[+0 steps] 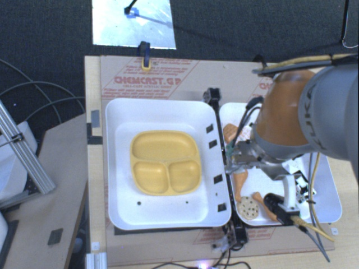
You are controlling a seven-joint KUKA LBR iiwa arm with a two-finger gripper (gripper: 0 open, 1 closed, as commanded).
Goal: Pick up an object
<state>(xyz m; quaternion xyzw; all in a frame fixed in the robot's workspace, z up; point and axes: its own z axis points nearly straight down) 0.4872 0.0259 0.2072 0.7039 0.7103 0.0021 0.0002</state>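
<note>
Two white bins are sitting side by side on the bench (93, 88), and you are working over the right bin (330, 202). The arm (332, 110) is reaching in from the right and is hanging over the left part of that bin, close to the wall between the two bins. The end effector (238, 157) is sitting under the big wrist (276, 132), which is hiding most of it. So you cannot tell if it is released or clenched, and nothing is showing in its grip. The things you could pick are lying near it. A tan piece (230, 132) is lying just behind it, and a long tan piece (240, 181) is lying just in front of it. A round cookie with dark dots (247, 208) and a small orange piece (258, 197) are lying nearer the front rim. The left bin (120, 209) is holding a yellow plate with three hollows (166, 162), and that is well apart from the end effector. The long tan piece is looking like the best pick, because it is so near. To do this well, you are aiming to go straight down over its middle, not its end, so it is not tipping out. It is lying very near the bin wall, so be keeping off that wall as you go down. Be closing gently, lifting slowly, and checking that the piece is coming up with you.
</note>
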